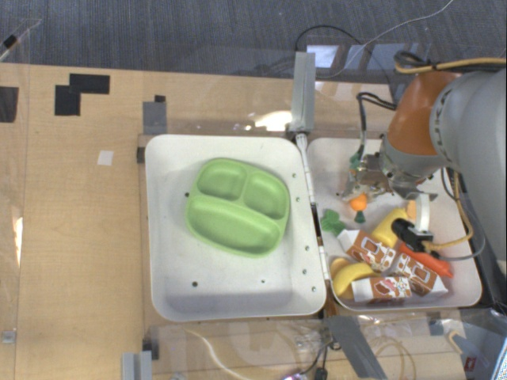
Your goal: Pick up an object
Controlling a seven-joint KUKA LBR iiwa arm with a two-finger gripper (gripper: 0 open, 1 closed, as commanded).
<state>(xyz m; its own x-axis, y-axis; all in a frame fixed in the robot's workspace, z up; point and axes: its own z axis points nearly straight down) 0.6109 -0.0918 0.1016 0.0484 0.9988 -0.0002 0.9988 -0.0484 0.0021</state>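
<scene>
Gripper (363,182) down in right bin (323,158), fingers' state unreadable, maybe just above small orange piece (359,203). Arm (444,117) bent in from right, orange band up. Snack packs (394,269), banana (348,274) nearby. Green tray (238,206) in left bin (166,236).

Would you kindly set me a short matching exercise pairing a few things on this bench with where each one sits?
Things:
1. green divided plate
2. banana
3. small carrot toy
4. gripper

Places:
A. near front of the right bin, left side
B. just below the gripper in the right bin
C. alone in the left bin
D. over the far part of the right bin

Pairs: 1-C, 2-A, 3-B, 4-D
</scene>
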